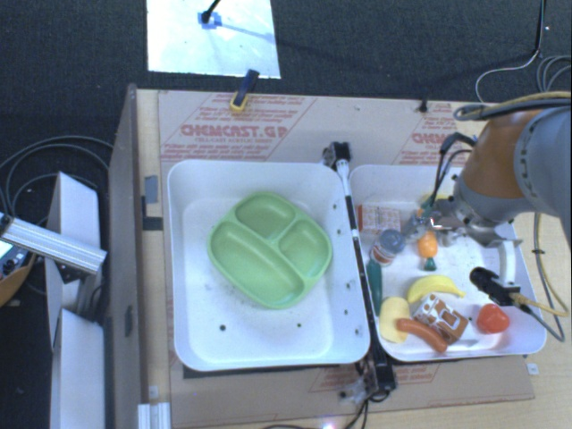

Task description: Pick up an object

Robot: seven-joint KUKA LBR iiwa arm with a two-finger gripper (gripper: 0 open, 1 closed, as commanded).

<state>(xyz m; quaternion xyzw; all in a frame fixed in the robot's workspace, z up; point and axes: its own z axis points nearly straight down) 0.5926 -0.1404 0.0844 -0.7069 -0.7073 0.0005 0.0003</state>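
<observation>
My gripper (431, 229) is low in the right bin (527, 333), near its back middle. Directly under and in front of it lies a small orange piece (429, 247) with a green bit (431, 263) beside it. A small bottle with a grey cap (386, 245) stands just left of the gripper. Nearer the front lie a banana (435, 286), a yellow fruit (392, 316), a sausage (420, 331), a brown and white block (441, 315) and a red tomato (492, 318). Nothing is visibly held.
The left bin (192, 329) holds a green divided plate (270, 248). A green pen-like stick (373, 281) lies along the right bin's left wall, with a printed card (379, 215) behind it. The grey arm (527, 164) reaches in from the right.
</observation>
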